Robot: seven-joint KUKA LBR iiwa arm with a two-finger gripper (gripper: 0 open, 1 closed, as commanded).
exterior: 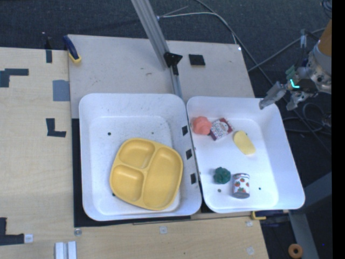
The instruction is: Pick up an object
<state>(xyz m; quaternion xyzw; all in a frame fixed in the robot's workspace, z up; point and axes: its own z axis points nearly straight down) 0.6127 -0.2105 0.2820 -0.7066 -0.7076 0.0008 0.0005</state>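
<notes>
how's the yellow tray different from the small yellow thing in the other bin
The yellow tray is much larger than the small yellow object. The tray is flat with three compartments; the small object is a plain rounded lump. The tray lies by itself in the left bin, while the small object shares the right bin with several other items. Both are yellow and rest on a bin floor, away from the gripper.

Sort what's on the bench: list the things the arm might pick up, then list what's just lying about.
Candidates for picking, in the right bin:
orange-pink lump
red-and-white packet
yellow piece
green lump
small can

Lying about:
yellow divided tray in the left bin
clamp at the board's corner
</notes>
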